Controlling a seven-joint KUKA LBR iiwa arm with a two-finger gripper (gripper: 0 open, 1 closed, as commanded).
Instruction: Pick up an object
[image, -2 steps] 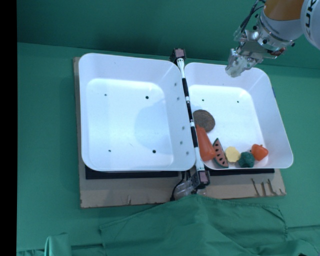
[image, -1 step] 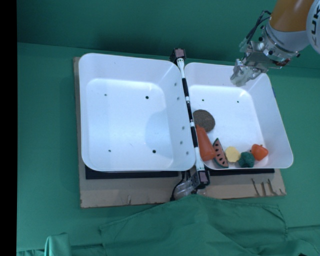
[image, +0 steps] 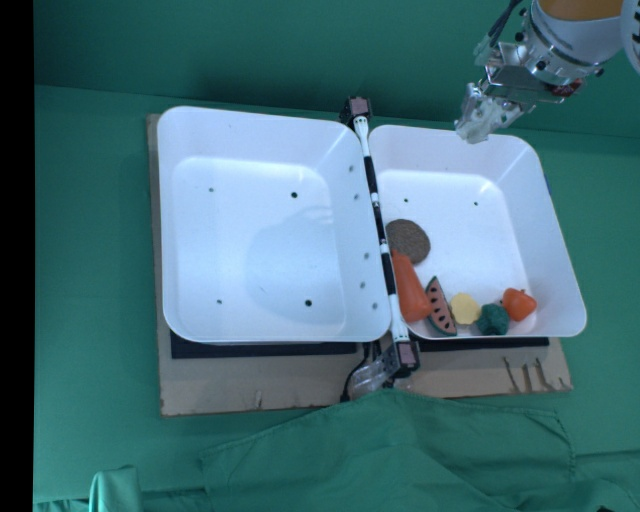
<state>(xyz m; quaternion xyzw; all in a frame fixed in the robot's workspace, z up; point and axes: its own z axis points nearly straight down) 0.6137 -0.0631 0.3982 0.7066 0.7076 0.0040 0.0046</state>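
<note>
My gripper (image: 482, 118) hangs over the far rim of the right bin (image: 556, 262), high above its contents, with nothing seen between its fingers. Along that bin's near side lie several toy foods: a brown round cookie (image: 408, 240), an orange carrot (image: 409, 289), a watermelon slice (image: 440, 307), a yellow piece (image: 465, 308), a dark green broccoli piece (image: 492, 319) and a small orange pepper (image: 518, 303). All of them rest well below and in front of the gripper.
The left bin (image: 180, 250) sits beside the right one, joined by a black-and-white divider rod (image: 374, 200). Both bins rest on a cardboard sheet (image: 250, 395). Green cloth (image: 400, 450) bunches up at the near edge.
</note>
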